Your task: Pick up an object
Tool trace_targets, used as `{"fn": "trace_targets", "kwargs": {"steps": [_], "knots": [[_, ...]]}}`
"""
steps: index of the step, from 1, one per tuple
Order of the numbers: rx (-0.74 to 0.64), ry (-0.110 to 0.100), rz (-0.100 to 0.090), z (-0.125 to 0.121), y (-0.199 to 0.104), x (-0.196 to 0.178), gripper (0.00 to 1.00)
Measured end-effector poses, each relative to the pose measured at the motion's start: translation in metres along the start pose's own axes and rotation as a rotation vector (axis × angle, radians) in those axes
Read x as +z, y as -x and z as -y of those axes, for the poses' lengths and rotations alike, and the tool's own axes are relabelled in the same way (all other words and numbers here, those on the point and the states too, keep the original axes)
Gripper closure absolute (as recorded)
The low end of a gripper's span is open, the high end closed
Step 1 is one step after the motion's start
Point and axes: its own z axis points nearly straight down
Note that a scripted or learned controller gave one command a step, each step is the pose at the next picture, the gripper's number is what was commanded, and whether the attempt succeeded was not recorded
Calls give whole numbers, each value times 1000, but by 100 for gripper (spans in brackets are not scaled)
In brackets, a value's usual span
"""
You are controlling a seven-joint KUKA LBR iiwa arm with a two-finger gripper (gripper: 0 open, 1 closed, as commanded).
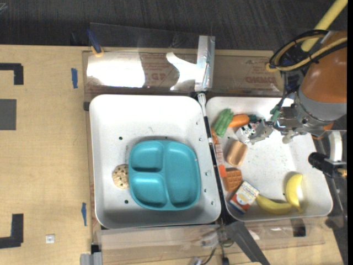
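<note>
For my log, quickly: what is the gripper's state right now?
Gripper: over the right bin, beside the carrot; open or closed cannot be told.

You see 2 bins: left bin (105,115) holds a teal tray (164,173) and cookie (120,176); claw (258,132) hangs over right bin (315,203), near a carrot (240,121).

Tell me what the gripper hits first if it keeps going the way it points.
The gripper points left from the arm, low over the right bin. Straight on lie the orange carrot and the green vegetable; probably the carrot first, though its height above them is unclear.
</note>
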Motion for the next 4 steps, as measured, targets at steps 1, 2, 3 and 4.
{"fn": "trace_targets", "kwargs": {"steps": [1, 2, 3, 4], "knots": [[-19, 15, 1, 65, -9, 106, 0], [-123, 14, 3, 17, -13, 112, 0], [-61, 17, 4, -56, -15, 111, 0], [-88, -64, -16, -101, -8, 116, 0]]}}
